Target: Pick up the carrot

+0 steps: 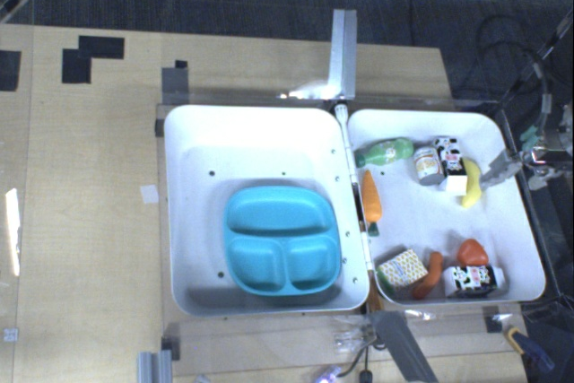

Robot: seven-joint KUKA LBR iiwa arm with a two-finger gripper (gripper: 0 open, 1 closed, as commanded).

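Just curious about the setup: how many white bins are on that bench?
2. The left bin holds a blue tray; the right bin holds the carrot and other small items.

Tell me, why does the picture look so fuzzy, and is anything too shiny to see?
The camera view is soft all over, so the labels on the small things in the right bin cannot be read. Glare whitens the bench just behind the bins. The carrot by the divider is clearly orange, and a soft shadow lies under the blue tray.
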